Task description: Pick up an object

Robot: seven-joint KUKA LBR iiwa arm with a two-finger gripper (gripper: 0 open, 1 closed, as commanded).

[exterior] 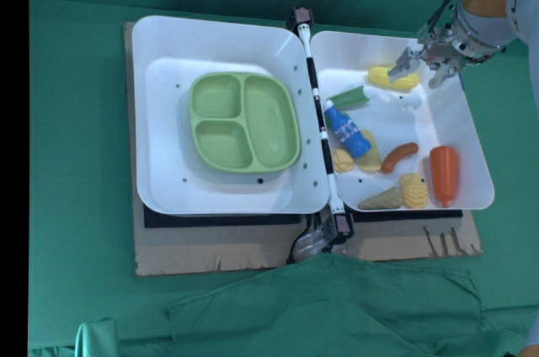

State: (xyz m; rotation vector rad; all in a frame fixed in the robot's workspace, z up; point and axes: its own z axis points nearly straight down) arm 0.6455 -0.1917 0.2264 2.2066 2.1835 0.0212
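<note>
My gripper (424,68) hangs over the far part of the right bin (472,136), its fingers spread open. A yellow banana-like toy (389,78) lies just to its left, beneath one fingertip, not held. Below it are a green vegetable piece (349,98), a blue bottle (347,131), a yellow block (369,153), a brown sausage (399,157), an orange carrot (444,173), a corn cob (413,191) and a tan cone (381,199).
The left bin (160,52) holds a light green divided plate (243,122). A black and white divider (316,107) runs between the bins. Green cloth (337,305) bunches at the bench's near edge.
</note>
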